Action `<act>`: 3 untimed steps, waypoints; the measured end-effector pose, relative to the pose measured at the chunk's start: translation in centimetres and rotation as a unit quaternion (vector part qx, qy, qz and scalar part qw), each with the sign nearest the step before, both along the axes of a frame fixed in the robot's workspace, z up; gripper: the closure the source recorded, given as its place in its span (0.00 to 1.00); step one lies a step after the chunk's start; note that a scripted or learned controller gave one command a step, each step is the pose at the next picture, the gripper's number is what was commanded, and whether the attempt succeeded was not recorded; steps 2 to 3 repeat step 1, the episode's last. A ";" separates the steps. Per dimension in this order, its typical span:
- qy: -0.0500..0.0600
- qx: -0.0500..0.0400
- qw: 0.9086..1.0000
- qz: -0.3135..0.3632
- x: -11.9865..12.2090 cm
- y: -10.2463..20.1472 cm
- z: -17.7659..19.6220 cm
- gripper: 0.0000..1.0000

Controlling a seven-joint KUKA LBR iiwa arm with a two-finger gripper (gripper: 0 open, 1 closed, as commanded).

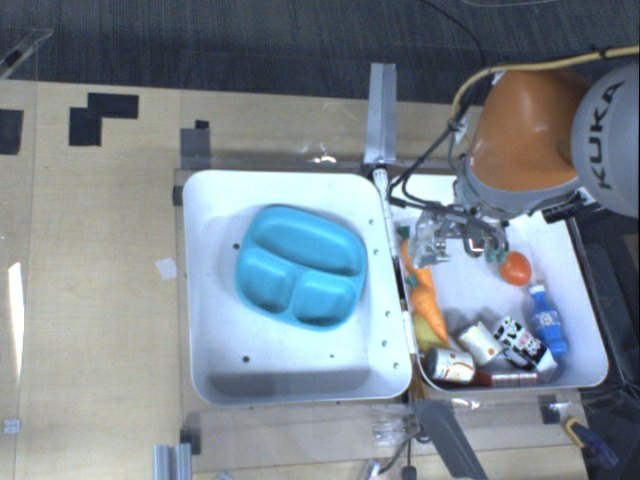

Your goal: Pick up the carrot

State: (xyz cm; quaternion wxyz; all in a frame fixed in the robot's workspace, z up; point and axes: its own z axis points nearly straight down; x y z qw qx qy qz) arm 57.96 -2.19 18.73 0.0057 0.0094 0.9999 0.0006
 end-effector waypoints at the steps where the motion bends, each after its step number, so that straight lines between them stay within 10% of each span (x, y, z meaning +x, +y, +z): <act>1: 0.002 0.001 0.993 -0.115 -5.3 -2.1 2.7 1.00; 3: 0.002 0.001 0.993 -0.115 -5.3 -2.1 2.7 1.00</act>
